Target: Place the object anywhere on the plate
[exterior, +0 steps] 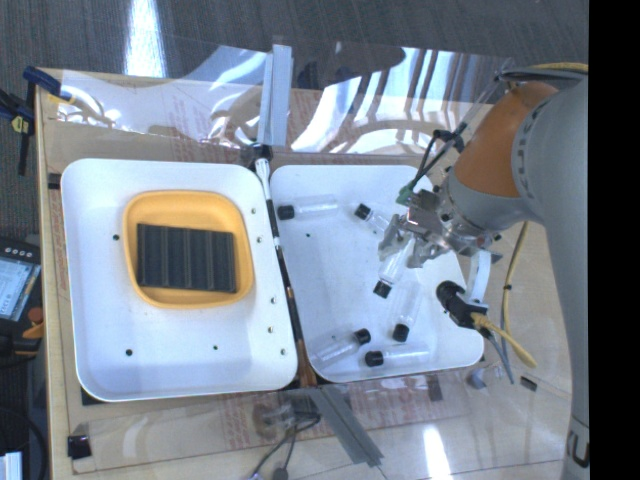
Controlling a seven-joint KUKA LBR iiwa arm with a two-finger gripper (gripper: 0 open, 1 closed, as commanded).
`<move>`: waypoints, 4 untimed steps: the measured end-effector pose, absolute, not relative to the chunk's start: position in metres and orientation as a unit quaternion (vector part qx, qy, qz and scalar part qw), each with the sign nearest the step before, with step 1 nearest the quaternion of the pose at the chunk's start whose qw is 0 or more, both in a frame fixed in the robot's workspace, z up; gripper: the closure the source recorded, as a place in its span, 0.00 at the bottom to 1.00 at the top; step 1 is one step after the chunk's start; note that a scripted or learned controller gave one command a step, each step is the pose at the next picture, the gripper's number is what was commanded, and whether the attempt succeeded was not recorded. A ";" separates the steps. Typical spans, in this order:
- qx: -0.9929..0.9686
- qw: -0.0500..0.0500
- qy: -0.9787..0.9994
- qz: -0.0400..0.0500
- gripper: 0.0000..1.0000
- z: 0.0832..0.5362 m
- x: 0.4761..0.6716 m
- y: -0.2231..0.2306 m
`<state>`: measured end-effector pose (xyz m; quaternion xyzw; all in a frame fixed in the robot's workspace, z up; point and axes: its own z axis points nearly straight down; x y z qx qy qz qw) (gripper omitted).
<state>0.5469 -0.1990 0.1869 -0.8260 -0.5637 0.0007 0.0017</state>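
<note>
Down in the right bin (pixel 300 268) we go: the gripper (pixel 412 240) hangs low over its right half, metal fingers splayed apart, and a clear vial (pixel 392 262) with a black cap seems to stand right between them, though whether it is truly pinched I cannot tell from this slant. More capped vials lie scattered around it: one near the top edge (pixel 310 209), one just left of the gripper (pixel 366 214), a few along the bottom (pixel 340 345). Across the divider, the left bin (pixel 90 348) carries the yellow plate (pixel 150 213) with a dark ribbed insert (pixel 187 256) in its middle, and nothing from the vial pile rests on it, so I'd call the job barely begun: grasp unconfirmed, lift, carry and drop all to come. Beyond, the bench (pixel 180 433), shiny plastic sheeting (pixel 330 98), dark carpet (pixel 300 3) behind.
</note>
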 end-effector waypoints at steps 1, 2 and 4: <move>-0.826 0.002 -0.564 0.001 0.00 0.187 0.547 -0.199; -0.775 0.000 -0.632 0.001 0.00 0.236 0.538 -0.197; -0.564 0.000 -0.826 0.001 0.00 0.248 0.544 -0.210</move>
